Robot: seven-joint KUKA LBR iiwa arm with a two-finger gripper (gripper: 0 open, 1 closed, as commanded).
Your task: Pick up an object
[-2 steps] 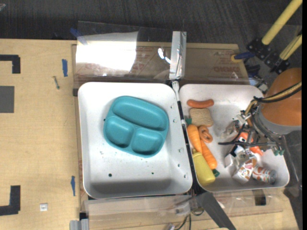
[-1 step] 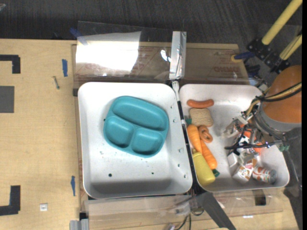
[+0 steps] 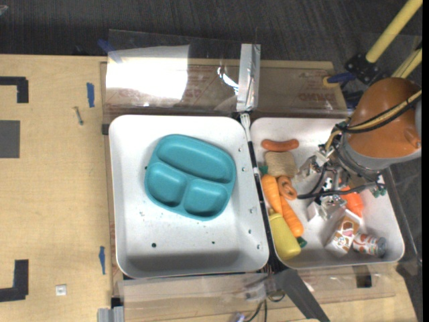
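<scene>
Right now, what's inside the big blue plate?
The blue plate in the left bin has three sections, and they all look bare. Whatever sits under the plate is covered. The toy food is in the right bin.

teal tray (image 3: 190, 174) | white bins (image 3: 127, 180) | orange carrot (image 3: 270, 190) | yellow bottle (image 3: 285, 239)

No print can be read; the cardboard (image 3: 315, 89) behind the bins bears reddish lettering (too blurred to read).

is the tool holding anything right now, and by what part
Cannot be told. The tool sits low in the right bin among the toy food, and its tips are lost in the clutter beneath the wrist.
</scene>
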